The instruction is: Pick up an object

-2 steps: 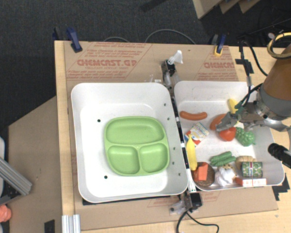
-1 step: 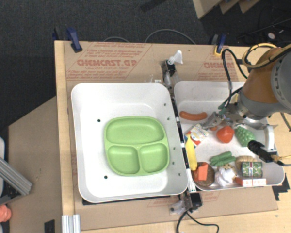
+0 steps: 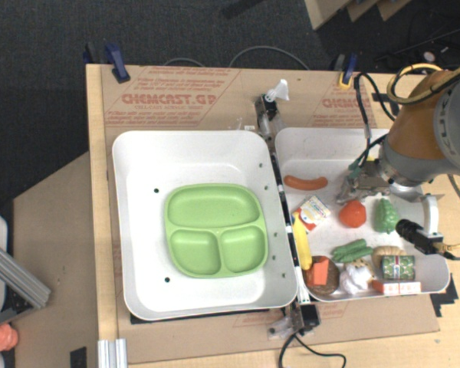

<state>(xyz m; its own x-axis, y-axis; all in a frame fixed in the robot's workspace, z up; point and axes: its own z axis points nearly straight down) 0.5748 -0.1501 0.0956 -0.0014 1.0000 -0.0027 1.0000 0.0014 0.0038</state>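
My jaws (image 3: 358, 182) hang low in the right bin (image 3: 322, 140), just above the red tomato (image 3: 353, 214); I cannot tell how wide they stand or whether they hold anything. Sausage (image 3: 305, 182) to their left. Green leafy piece (image 3: 386, 215) just below-right. Green divided tray (image 3: 215, 230) far left in the other bin (image 3: 138, 205).

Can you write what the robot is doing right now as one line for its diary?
phase: reaching | gripper: above tomato, right bin | holding: nothing seen | green tray: left bin
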